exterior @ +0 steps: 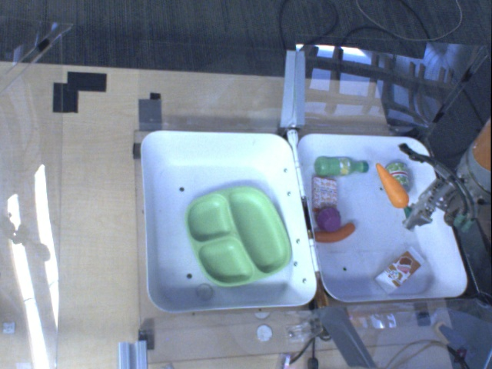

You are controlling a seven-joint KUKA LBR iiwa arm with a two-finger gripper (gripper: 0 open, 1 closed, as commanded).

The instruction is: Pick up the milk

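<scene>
White plastic forms both bins, and the milk (400, 270), a small carton lying flat near the front right corner of the right bin (361, 283), sits well apart from the gripper (421, 215), toward the front of the bench and slightly left of it. Whether the gripper is open or closed I cannot tell; it hangs over the right side of that bin, just beside a carrot (393, 186), with nothing visibly held.

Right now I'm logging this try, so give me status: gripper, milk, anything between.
Gripper over right bin, holding nothing. Milk carton lying near front edge, apart from gripper. Carrot just beside gripper; path down to milk open.
</scene>
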